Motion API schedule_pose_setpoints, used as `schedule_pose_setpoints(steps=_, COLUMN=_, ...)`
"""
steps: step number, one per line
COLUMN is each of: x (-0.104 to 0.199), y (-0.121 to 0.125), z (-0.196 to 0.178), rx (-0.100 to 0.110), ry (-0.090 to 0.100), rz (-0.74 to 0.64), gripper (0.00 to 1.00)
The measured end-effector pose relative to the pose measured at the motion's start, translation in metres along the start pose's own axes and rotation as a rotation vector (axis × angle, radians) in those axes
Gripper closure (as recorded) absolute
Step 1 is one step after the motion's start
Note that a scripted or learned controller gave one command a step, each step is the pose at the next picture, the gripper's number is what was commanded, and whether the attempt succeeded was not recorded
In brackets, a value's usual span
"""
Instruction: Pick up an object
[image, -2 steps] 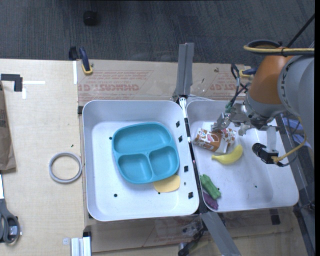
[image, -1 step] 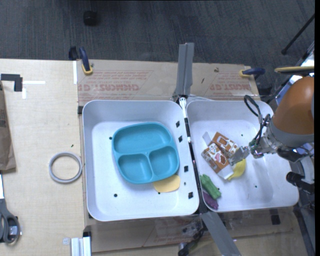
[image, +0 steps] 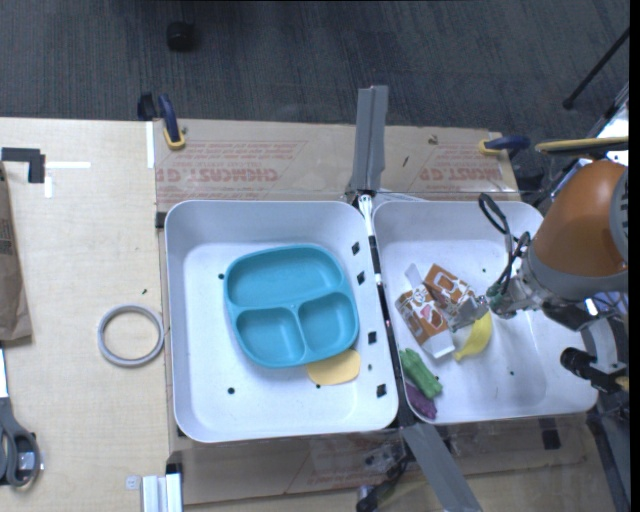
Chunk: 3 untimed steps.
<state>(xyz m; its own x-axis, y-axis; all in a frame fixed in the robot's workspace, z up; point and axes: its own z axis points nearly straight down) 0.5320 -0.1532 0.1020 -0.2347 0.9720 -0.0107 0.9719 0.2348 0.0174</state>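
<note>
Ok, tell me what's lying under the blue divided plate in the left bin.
A flat yellow piece pokes out from under the near right edge of the blue divided plate, resting on the left bin floor. How far it extends underneath, and anything else there, is covered.

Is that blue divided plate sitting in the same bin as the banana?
No, the blue divided plate lies in the left bin, while the banana lies in the right bin.

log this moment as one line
arm: over right bin | gripper: low by banana and snack packet | grasp: unclear | left bin: blue tray
</note>
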Motion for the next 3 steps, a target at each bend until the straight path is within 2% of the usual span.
schedule_pose_setpoints(steps=1, x=-0.002, y=0.001, z=-0.009, rx=-0.004, ry=-0.001, rz=0.006, gripper=1.0)
schedule_pose_setpoints(steps=2, x=0.019, y=0.055, z=-0.098, rx=0.02, ry=0.009, rz=0.135, gripper=1.0)
schedule_pose_setpoints(steps=3, x=0.021, y=0.087, z=-0.1, rx=0.021, ry=0.007, rz=0.264, gripper=1.0)
